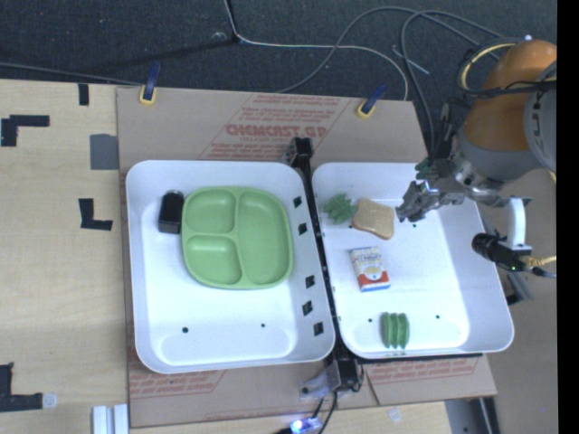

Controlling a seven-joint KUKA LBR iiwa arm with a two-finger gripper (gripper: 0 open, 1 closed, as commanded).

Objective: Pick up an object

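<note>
While the end effector (418,204) hovers just right of the tan bread-like slice (374,218) in the right white bin (470,310), grip state unclear, approach continues; next: descend onto slice.

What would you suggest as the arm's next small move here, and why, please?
Probably shift the pincer slightly left and lower it onto the tan bread-like piece. That piece lies nearest the pincer in the right bin, apart from the green leafy item beside it.

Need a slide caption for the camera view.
Gripper hovers beside bread slice in right bin; green plate sits in left bin.
</note>
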